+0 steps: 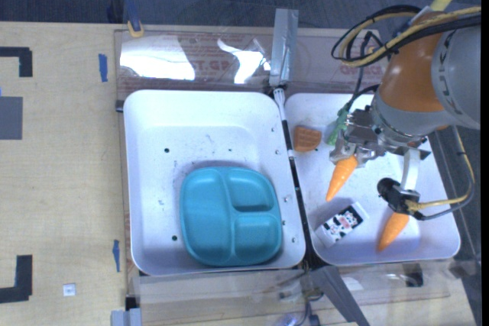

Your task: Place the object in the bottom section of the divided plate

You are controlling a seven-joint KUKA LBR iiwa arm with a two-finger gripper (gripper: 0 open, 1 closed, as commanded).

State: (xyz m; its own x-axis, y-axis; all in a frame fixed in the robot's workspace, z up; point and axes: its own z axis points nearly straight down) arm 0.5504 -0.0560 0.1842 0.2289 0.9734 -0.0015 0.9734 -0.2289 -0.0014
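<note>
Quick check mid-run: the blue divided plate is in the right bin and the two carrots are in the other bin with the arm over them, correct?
Not quite. The camera view shows the blue divided plate in the left bin, not the right. The two carrots lie in the other bin, the right one, with the arm over them, as you said.

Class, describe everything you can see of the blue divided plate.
The blue divided plate is a rounded, teal, plastic-looking tray with three sections: one long one on its left side and two smaller ones on its right. It lies flat, right way up, in the left bin, toward the near edge. Nothing rests in it.
</note>
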